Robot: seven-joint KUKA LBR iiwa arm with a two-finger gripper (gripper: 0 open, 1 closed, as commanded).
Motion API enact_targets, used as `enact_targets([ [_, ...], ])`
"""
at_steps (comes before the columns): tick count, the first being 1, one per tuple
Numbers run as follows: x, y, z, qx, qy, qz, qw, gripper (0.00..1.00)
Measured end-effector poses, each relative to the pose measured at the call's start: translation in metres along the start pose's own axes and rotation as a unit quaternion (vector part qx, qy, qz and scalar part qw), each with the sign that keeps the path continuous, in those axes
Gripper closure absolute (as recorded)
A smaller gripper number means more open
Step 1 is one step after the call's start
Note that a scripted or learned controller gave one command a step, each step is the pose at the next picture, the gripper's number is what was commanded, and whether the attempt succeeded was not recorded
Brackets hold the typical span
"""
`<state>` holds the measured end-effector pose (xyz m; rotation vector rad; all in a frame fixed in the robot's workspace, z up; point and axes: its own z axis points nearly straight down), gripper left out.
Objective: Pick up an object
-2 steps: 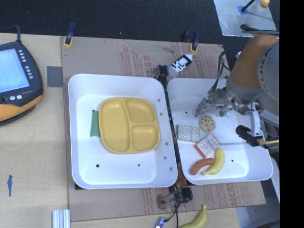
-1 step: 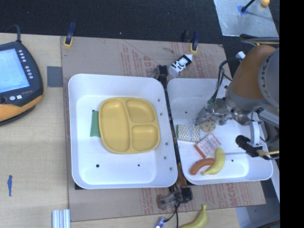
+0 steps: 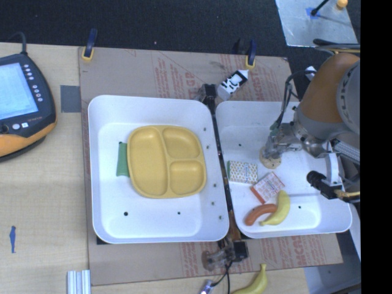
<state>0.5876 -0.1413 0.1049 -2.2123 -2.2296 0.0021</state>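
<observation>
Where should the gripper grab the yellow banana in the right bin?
Probably around the middle of the banana, coming straight down from above. It lies flat, curved, slanting up to the right, so its two long sides face outward. The red hot dog touches its lower left end and the bin wall is near, so the upper middle looks freest.

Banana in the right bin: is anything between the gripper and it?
Yes. The gripper sits at the bin's upper middle, the banana near the front wall. A small red-and-white packet lies between them, and a sausage touches the banana's left side.
</observation>
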Motion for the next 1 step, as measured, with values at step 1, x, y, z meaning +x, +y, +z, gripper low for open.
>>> enact_targets([
  [1, 0.0, -0.0002, 0.0002, 0.0, 0.0, 0.0, 1.0, 0.0],
])
